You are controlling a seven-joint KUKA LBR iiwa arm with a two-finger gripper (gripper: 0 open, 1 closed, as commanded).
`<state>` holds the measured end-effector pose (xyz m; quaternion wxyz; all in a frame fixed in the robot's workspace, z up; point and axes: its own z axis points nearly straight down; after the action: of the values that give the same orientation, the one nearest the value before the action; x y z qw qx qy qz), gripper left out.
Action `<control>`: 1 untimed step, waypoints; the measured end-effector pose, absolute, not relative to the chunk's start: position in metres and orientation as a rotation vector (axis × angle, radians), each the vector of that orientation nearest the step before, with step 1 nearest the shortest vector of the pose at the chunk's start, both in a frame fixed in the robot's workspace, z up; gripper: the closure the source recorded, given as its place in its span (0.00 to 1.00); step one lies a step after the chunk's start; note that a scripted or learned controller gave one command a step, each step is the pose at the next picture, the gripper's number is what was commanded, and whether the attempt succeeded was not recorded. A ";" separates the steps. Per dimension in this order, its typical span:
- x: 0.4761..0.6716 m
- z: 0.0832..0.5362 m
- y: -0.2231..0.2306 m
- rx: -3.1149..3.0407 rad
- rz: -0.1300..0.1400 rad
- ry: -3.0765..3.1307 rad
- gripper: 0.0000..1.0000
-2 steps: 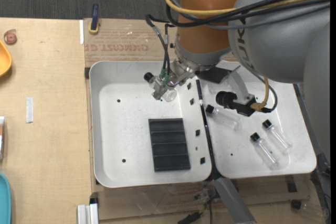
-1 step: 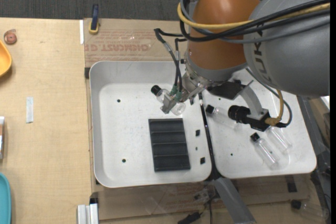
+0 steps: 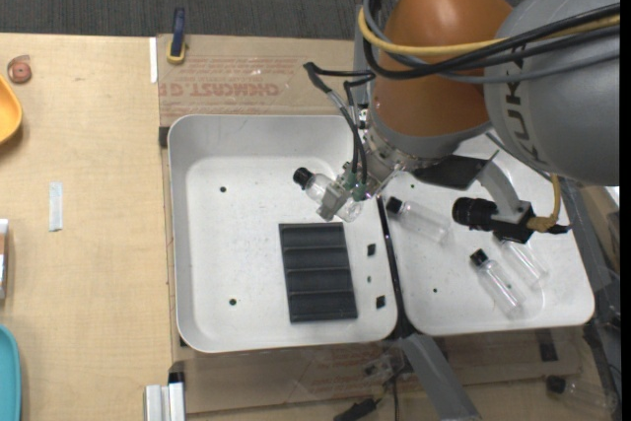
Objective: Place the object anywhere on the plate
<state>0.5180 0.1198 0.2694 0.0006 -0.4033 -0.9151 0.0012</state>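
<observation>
The black ridged plate (image 3: 317, 271) lies flat in the left bin (image 3: 197, 242), near its front right. My gripper (image 3: 348, 192) hangs over the left bin's right side, just behind the plate. A clear vial (image 3: 317, 190) with a black cap sticks out to the left from between its fingertips, tilted with the cap pointing up and left. The gripper is shut on the vial's far end. The vial is above the bin floor, a short way behind the plate's back edge.
The right bin (image 3: 552, 306) holds three more clear vials with black caps: one (image 3: 414, 218) near the divider and two (image 3: 495, 281) (image 3: 525, 263) toward the front right. The arm's bulk covers the back of the right bin. A wooden bench lies to the left.
</observation>
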 end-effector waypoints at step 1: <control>0.549 0.184 0.105 -0.890 0.004 -3.009 1.00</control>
<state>0.5486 0.1045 0.1842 0.0017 -0.2835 -0.9590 0.0011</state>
